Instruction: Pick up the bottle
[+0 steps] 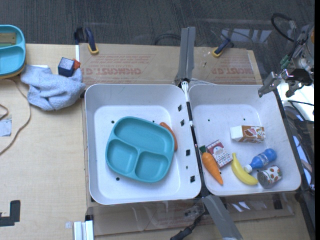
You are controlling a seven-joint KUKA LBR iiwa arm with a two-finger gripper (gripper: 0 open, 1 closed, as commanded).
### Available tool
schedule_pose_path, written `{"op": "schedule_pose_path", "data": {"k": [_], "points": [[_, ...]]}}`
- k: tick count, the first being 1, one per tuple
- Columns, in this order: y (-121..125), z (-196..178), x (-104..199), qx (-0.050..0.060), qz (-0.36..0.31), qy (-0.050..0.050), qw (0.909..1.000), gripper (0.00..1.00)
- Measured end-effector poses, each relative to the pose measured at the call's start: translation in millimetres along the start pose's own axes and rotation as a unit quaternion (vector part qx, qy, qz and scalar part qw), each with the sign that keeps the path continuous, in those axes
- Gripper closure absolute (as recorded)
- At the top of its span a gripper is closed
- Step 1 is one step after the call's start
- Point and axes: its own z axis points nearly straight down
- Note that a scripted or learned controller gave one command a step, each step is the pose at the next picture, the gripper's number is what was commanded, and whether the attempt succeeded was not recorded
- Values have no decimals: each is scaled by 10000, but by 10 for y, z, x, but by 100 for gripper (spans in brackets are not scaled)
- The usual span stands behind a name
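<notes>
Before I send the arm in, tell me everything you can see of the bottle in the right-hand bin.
The bottle is small and blue, plastic by its sheen, with a white cap end and a pale label patch on its side. It lies on its side at a slant in the right bin, near the front right corner, cap pointing down-left toward the banana, which it seems to touch. A small red-spotted can sits just below it, close or touching. Nothing rests on it.

Blue bottle [261, 160] lying beside banana [243, 171]
</notes>
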Motion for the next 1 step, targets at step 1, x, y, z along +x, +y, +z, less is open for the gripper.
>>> {"op": "schedule_pose_path", "data": {"k": [1], "points": [[-885, 516, -320, 6, 1467, 2, 9892, 0]]}}
